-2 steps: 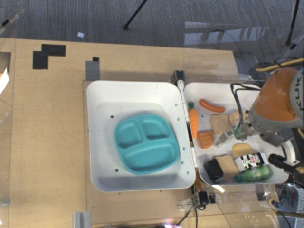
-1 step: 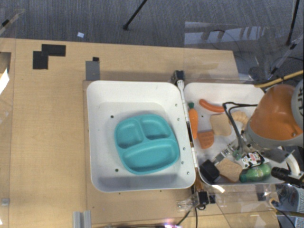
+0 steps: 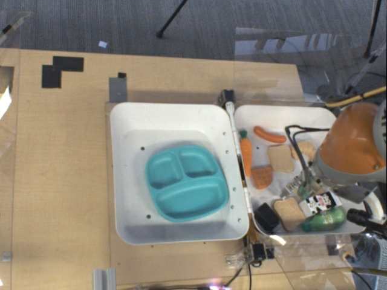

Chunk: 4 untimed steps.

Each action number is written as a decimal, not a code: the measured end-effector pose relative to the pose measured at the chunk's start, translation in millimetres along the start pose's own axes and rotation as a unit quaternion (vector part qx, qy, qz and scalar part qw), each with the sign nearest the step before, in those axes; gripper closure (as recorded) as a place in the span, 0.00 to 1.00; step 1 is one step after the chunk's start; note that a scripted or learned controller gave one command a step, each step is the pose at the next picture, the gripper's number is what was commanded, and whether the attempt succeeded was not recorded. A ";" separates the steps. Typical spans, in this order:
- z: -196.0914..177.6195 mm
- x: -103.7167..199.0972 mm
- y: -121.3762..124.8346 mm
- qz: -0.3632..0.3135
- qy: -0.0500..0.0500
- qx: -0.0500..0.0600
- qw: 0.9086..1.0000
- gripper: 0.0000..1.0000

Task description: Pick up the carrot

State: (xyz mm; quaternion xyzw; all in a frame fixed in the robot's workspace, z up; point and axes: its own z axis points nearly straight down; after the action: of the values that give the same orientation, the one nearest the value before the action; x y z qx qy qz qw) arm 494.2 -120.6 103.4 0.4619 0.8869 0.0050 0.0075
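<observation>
The grey arm point(image 3: 363, 156) enters from the right, its orange band bulking over the right bin's far side, and bends down toward the bin's middle. The pincer point(image 3: 295, 187) sits low at the end of the wrist, over the clutter near a tan bread slice point(image 3: 281, 159); whether it is parted or closed cannot be told, and nothing is seen gripped in it.

Going left to right, the wooden tabletop point(image 3: 60, 162) carries black tape marks point(image 3: 60, 70) near its far left edge. The left bin point(image 3: 127, 162) holds a teal divided plate point(image 3: 186, 183) lying flat at its centre. In the right bin point(image 3: 314, 113), the carrot point(image 3: 246, 156) lies lengthwise just beside the left wall, green top pointing away from the camera, well apart from the pincer. Near it are an orange wedge-shaped piece point(image 3: 262, 177), a sausage point(image 3: 269, 135) toward the far wall, a black object point(image 3: 266, 217), a second tan block point(image 3: 289, 214) and a green bottle-like item point(image 3: 323, 220) along the near wall.

Beyond the tabletop lies grey carpet point(image 3: 121, 11) with a dark stand leg point(image 3: 178, 11) crossing it.
</observation>
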 end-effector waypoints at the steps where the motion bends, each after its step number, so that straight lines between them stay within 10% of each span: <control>1: 0.4 0.1 -0.4 0.000 0.000 0.000 1.000 0.00; 2: 16.2 -47.1 101.7 0.001 0.001 0.003 1.000 0.00; 3: 2.8 -48.4 104.0 0.000 -0.001 0.000 1.000 1.00; 4: 3.3 -48.3 103.7 0.001 0.000 0.001 1.000 0.00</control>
State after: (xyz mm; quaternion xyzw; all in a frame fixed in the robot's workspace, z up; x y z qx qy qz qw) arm 606.9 -100.8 102.2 0.4625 0.8866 0.0042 0.0075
